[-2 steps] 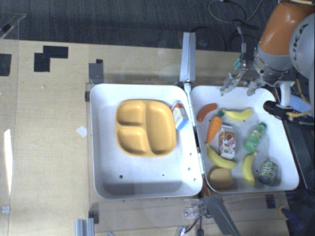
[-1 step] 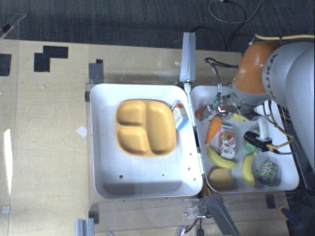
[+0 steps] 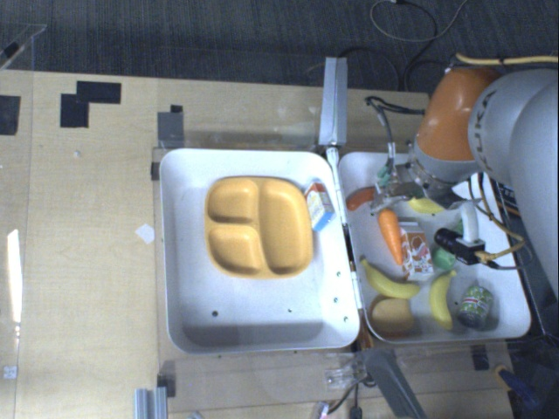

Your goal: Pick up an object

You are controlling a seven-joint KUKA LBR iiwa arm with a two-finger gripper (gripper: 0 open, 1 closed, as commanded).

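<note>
Camera view: the arm (image 3: 515, 120) reaches in from the right, orange band over the far end of the right bin (image 3: 524, 321). The gripper (image 3: 390, 192) sits low at that bin's upper left, just above the carrot (image 3: 390, 234); whether it is spread or pressed together, cannot tell. Nothing visibly held.

Right bin contents: carrot lying lengthwise near the left wall, a red piece (image 3: 358, 200) just beside the gripper, a small packet (image 3: 417, 253) touching the carrot's right side. A banana (image 3: 389, 281) lies below the carrot, a second banana (image 3: 442, 299) to its right, a brown potato (image 3: 392, 315) at the near edge, a can (image 3: 476, 305) at the near right corner.

Left bin (image 3: 188, 321): a yellow tray (image 3: 259, 225) with compartments, a small carton (image 3: 319, 205) touching its right edge.
</note>
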